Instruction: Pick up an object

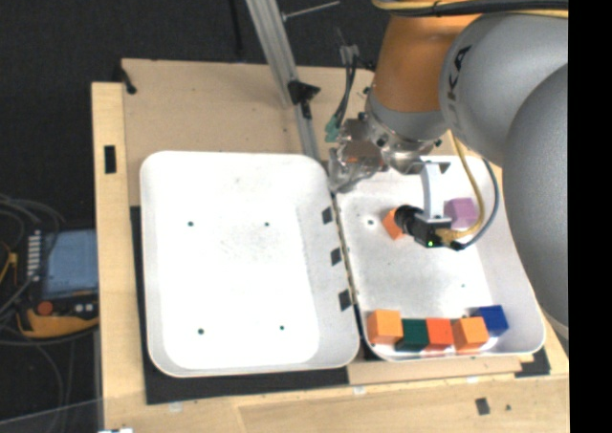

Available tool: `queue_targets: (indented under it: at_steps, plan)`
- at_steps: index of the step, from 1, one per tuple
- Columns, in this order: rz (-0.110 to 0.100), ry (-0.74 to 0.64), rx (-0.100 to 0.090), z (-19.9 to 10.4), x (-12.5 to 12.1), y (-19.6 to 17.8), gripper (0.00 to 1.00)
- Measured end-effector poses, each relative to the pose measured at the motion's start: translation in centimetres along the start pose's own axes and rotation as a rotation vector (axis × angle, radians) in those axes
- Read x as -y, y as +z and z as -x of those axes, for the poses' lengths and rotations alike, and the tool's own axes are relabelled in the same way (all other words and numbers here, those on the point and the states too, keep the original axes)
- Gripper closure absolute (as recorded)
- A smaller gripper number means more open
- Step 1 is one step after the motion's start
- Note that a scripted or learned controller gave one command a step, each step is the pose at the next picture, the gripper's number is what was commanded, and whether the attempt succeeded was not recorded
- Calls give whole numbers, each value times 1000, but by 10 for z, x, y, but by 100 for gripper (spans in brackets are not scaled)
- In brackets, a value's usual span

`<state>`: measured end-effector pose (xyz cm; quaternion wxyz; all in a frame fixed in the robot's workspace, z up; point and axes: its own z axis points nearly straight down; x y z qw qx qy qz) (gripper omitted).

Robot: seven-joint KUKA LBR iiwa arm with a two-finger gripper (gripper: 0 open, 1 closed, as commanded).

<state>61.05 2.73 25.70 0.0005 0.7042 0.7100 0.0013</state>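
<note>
One small orange block lies near the metal two-finger gripper, apart from it; open or closed, I cannot tell.

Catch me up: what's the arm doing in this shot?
The arm is reaching over the right bin, with its gripper down at the bin's far left corner, beside the left bin. No grasp is visible yet. A purple block and an orange block sit mid-bin, and a row of blocks (orange, green, two orange, blue) lines the near edge.
</note>
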Motion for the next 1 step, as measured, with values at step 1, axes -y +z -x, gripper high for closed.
queue_targets:
  at_steps: [1]
  plan:
    - [0,3,3,-41,-22,12,100]
